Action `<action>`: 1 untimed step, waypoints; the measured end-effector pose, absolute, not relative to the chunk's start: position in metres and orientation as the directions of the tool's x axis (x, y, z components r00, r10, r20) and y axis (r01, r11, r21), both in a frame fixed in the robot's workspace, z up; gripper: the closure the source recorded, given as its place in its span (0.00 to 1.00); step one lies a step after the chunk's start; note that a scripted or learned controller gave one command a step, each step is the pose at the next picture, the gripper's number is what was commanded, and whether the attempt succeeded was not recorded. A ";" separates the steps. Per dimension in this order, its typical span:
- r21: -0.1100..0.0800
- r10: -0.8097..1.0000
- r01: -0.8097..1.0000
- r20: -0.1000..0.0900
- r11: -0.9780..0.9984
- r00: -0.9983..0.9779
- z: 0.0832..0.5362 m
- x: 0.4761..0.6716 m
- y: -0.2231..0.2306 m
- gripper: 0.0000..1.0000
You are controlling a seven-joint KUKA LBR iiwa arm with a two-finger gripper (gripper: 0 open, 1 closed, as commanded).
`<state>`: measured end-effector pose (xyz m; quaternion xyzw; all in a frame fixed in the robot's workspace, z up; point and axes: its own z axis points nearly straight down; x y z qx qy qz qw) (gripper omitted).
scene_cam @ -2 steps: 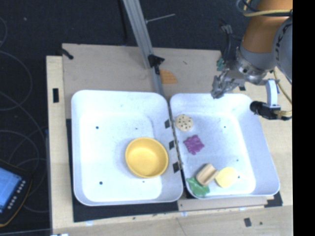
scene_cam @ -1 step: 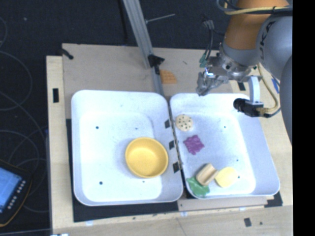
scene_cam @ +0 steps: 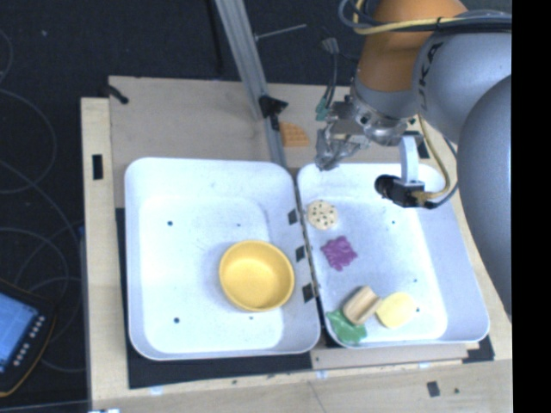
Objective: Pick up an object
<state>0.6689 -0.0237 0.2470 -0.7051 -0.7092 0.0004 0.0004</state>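
Above right bin point(scene_cam: 456, 317) rim, tool point(scene_cam: 328, 160) grip unclear, cookie point(scene_cam: 322, 214), purple piece point(scene_cam: 339, 252) below

Both white bins, the left one point(scene_cam: 164, 231) and the right one point(scene_cam: 430, 256), look like smooth, faintly glossy plastic, and the yellow bowl point(scene_cam: 256, 275) in the left bin has the same shiny plastic look. The bench point(scene_cam: 181, 114) is pale, matt wood. The arm's grey shell point(scene_cam: 469, 76) and orange band point(scene_cam: 405, 24) look smooth and satiny, and the slanted rail point(scene_cam: 245, 58) at the far side is bare, dull metal.
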 end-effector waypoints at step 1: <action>0.002 1.000 1.000 0.000 0.007 -0.007 0.247 0.680 0.026 1.00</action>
